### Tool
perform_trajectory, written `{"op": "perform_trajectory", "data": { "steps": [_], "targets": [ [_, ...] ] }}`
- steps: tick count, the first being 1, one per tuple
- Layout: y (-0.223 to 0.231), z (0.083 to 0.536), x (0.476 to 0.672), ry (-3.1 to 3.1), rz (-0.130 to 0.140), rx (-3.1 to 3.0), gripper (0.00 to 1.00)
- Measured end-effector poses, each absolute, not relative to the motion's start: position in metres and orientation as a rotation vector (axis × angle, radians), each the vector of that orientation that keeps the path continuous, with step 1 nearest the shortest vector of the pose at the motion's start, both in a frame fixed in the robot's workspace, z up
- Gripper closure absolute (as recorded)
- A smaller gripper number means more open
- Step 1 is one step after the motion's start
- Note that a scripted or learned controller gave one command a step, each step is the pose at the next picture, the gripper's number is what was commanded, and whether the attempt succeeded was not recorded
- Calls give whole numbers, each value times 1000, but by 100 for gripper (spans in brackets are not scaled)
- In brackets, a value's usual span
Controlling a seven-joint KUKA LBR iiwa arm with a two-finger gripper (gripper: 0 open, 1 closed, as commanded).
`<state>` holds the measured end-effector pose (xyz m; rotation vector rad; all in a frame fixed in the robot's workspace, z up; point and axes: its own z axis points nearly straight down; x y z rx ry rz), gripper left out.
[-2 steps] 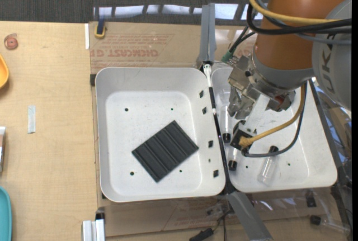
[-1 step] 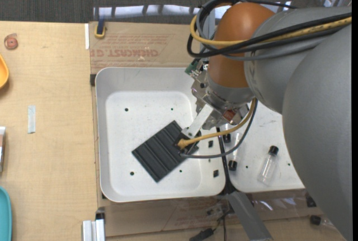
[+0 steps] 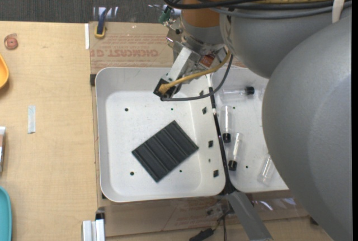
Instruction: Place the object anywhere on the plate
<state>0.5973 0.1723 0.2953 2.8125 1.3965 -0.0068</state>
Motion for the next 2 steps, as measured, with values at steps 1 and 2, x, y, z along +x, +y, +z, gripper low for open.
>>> {"op": "perform_trajectory", "data": {
  "steps": [1, 2],
  "targets": [
    [143, 320, 574, 1719, -8, 2629, 100],
    [148, 401, 507, 2016, -7, 2408, 100]
  ]
}}
